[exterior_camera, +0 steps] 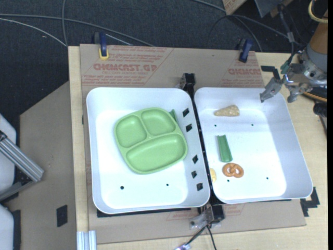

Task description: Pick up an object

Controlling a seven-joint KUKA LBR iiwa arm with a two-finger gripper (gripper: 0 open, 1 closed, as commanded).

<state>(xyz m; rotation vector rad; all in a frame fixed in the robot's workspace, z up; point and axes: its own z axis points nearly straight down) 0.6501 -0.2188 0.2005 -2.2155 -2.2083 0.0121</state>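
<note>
The right bin (281, 155) holds three small items. A tan lumpy piece (227, 111) lies near its far edge, a green stick (224, 148) lies in the middle left, and an orange pretzel (232, 170) sits nearer the front. My gripper (279, 94) hangs over the far right corner of this bin, well right of the tan piece. It is open, its two fingers spread apart with nothing between them.
The left bin (104, 181) bears a green divided plate (151, 139). A small yellow bit (213, 175) rests at the right bin's left rim. Black clips run along the divider between the bins. Blue clamps (103, 45) hold the board's far edge.
</note>
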